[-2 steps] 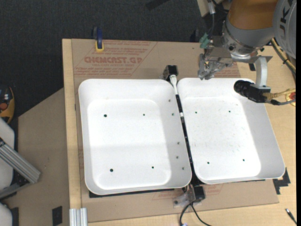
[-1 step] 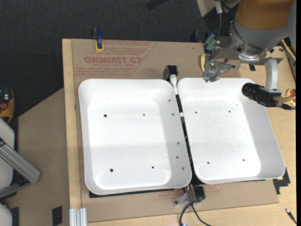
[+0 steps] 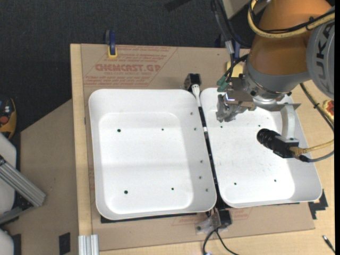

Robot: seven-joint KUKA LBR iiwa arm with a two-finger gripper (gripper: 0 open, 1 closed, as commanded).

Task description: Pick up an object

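My gripper [image 3: 227, 112] hangs over the far left part of the right white bin [image 3: 255, 193], close to the divider between the two bins. The grey wrist and the big orange band [image 3: 284, 23] above it cover the bin's far right corner. The gripper's tip is small and dark against the white floor, and I cannot make out anything in it. A black cylindrical fitting [image 3: 273, 142] with a yellow cable sticks out from the arm over the middle of the right bin.
The left white bin [image 3: 106, 142] lies beside the right one, both on a brown board [image 3: 133, 65] with red lettering. A blue clamp [image 3: 111, 41] holds the board's far edge. Black brackets [image 3: 192, 81] sit at the divider's ends.
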